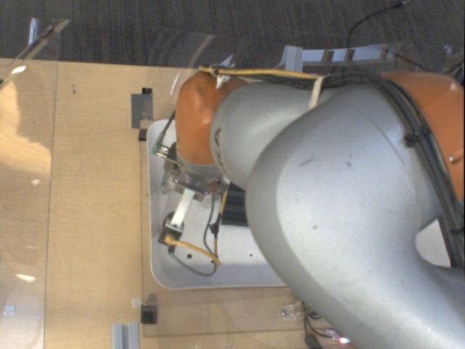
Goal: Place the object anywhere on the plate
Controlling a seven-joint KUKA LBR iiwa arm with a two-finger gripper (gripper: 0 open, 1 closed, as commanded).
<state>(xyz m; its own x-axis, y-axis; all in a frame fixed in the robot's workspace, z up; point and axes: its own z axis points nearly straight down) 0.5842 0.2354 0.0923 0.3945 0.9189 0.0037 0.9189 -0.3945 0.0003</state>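
Pincer [190, 186] sits low inside the white bin [163, 267], clenched or released I cannot tell, object and plate hidden beside it under the arm [327, 195]; likely mid-reach, next needing a verified grasp or release.

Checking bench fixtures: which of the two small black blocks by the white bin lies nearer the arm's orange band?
The upper block, at the top-left corner of the bin, just left of the orange band. The lower block sits below the bin, farther off.
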